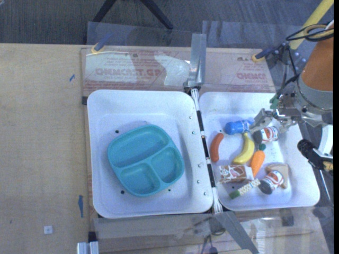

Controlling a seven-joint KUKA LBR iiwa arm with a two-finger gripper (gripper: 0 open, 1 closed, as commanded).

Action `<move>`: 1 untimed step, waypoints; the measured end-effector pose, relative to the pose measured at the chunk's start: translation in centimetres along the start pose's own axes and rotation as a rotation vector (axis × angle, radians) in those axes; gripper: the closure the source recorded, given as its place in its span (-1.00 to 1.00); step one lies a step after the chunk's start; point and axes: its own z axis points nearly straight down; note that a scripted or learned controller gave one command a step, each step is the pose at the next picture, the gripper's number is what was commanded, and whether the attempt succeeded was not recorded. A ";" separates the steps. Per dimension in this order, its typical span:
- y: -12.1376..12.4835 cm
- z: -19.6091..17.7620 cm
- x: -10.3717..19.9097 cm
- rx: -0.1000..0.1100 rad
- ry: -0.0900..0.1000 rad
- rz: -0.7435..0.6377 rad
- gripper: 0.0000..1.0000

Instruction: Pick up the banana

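Right now the banana [244,149] lies in the right bin [302,192], near its middle, its long axis running from upper right down to lower left with a slight curve. It sits between the hot dog [216,146] and the carrot [257,163], touching or nearly touching the carrot. The gripper [271,121] hovers just up and to the right of the banana's upper tip, above a small can [268,135]. Whether it is released or clenched cannot be told. The arm [318,73] reaches in from the right edge, wrist tipped downward toward the bin
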 end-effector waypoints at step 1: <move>-1.5 13.2 -3.5 -0.028 -0.005 -0.006 -1.00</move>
